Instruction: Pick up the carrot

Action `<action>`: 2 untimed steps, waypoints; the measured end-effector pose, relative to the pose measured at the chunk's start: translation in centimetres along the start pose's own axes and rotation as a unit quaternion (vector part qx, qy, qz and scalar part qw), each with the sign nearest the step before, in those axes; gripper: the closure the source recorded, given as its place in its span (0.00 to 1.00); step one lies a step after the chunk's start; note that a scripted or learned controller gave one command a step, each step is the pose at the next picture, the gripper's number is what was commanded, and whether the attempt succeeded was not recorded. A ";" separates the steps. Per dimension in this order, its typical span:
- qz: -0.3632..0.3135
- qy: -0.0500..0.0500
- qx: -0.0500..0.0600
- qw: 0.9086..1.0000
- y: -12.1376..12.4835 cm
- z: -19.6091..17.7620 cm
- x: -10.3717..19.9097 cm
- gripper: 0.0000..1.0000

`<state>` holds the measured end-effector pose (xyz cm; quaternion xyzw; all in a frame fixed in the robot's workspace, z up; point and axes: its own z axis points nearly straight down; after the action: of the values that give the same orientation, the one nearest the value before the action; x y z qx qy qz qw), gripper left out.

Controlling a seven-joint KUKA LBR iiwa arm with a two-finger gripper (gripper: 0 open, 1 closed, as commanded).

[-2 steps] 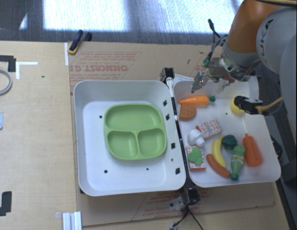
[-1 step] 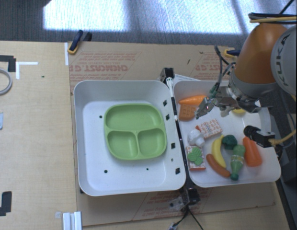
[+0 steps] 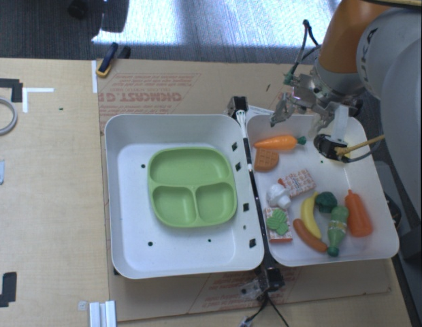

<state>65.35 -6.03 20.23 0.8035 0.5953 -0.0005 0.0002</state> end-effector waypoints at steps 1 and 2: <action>0.000 0.000 0.001 1.000 0.6 8.0 -3.2 0.00; -0.149 0.000 -0.001 0.989 1.7 10.9 -3.8 0.00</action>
<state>65.91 -10.15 9.32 0.7056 0.7086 0.0000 0.0003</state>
